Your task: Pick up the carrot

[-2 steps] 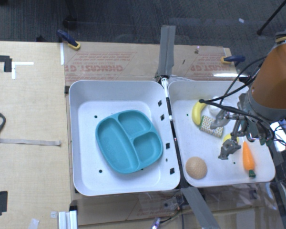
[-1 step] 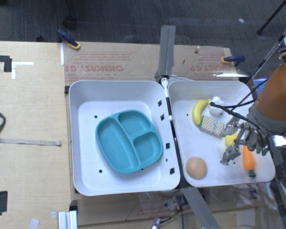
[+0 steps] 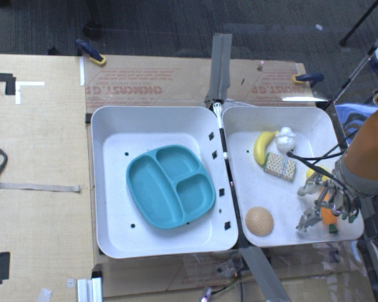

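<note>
Two bins sat on your desk; the right bin (image 3: 239,168) held the carrot (image 3: 328,215), an orange patch at the frame's lower right, right at your end effector (image 3: 318,206). Whether that tool was apart or clamped on it, I could not tell. Risks, as I judged them: the carrot lay near the bin's wall (image 3: 359,228), so it could slip or jam there on lifting.

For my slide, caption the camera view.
Arm's gripper down on the carrot in the right bin, near banana and ball.
</note>
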`<action>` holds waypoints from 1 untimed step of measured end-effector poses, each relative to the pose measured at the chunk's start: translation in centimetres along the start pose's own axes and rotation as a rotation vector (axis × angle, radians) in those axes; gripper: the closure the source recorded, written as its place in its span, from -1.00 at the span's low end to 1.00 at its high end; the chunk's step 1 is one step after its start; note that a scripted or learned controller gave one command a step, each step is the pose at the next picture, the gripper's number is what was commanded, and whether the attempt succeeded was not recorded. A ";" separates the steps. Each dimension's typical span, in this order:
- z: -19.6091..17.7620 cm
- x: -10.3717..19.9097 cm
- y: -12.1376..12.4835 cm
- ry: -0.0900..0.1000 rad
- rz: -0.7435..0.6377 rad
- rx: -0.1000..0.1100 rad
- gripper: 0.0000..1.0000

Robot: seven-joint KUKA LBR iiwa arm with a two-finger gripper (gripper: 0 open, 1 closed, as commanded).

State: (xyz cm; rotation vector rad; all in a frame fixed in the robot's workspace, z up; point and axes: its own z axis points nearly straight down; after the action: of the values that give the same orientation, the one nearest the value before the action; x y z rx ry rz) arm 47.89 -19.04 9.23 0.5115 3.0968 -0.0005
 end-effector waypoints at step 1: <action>-1.0 -0.2 0.1 -0.005 -0.004 0.000 1.00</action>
State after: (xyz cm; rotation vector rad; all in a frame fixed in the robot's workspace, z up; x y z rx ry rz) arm 48.14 -18.98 10.20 0.5042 3.0935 -0.0023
